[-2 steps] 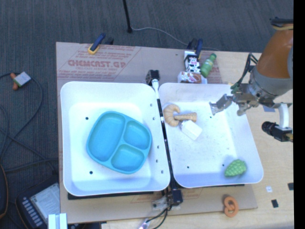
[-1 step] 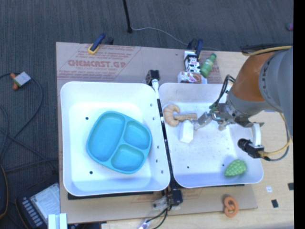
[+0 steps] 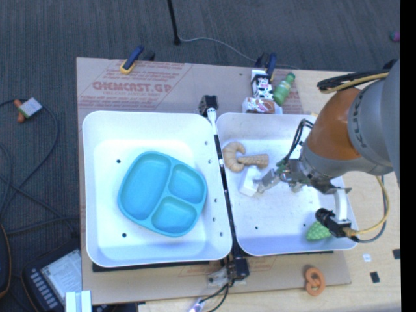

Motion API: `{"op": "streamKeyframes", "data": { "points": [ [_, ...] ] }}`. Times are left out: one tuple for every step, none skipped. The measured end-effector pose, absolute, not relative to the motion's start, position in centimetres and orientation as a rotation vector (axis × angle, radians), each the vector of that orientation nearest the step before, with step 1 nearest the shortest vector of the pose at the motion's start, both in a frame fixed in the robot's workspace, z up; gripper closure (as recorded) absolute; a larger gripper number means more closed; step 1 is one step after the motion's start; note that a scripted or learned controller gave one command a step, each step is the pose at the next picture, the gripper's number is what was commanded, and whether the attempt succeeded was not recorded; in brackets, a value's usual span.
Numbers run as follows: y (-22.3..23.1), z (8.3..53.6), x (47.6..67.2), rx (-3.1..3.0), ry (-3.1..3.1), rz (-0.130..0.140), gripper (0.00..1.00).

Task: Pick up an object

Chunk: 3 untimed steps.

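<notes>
Left bin (image 3: pixel 97 148) holds a blue divided plate (image 3: pixel 162 192). Right bin (image 3: pixel 286 239) holds a tan curved object (image 3: pixel 239 156), a small white block (image 3: pixel 249 188) beside the gripper (image 3: pixel 270 179), and a green object (image 3: pixel 317 231) near the right rim. A clean pick likely needs the gripper centred over the white block before closing. Whether the pincer is open or closed cannot be told; arm and blur obscure it.

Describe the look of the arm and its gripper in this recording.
The arm is bulky, rounded grey metal with a broad orange band above the wrist. Black and yellow cables run along it. The gripper is a small metallic assembly with slim jaws and dark fittings.
</notes>
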<state>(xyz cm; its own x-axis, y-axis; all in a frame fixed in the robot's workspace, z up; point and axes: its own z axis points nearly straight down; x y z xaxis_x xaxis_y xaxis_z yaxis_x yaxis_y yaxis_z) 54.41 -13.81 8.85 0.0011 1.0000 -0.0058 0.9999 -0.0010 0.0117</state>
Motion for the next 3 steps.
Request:
{"op": "streamKeyframes", "data": {
  "points": [
    [-20.3,11.7,59.9,2.219,2.219,-0.002,0.0],
    [-18.4,9.0,54.1,2.22,2.22,0.001,0.0],
    [-14.0,8.8,50.3,2.214,2.211,0.006,0.0]
  ]
}}
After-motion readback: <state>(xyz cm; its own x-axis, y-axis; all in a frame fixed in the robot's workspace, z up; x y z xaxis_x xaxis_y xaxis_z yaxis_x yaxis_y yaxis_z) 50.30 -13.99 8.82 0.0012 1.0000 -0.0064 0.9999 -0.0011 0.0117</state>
